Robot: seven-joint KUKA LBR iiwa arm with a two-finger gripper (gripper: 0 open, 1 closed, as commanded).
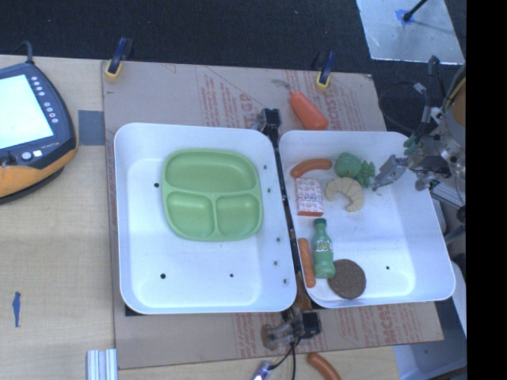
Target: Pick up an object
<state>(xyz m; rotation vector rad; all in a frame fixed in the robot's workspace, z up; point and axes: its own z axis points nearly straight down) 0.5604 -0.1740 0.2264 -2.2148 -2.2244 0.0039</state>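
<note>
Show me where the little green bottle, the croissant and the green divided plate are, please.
green bottle (322, 248), camera view, on its body.
croissant (346, 190), camera view, on its curved middle.
green divided plate (211, 172), camera view, on its large top compartment.

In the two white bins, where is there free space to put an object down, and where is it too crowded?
Right shallow white bin: bare floor from the brown round cookie to the right wall, below the metal gripper. Left shallow white bin: a bare strip below the green divided plastic tray. Crowded: the right bin's upper left, around the beige croissant and green plastic bottle.
</note>
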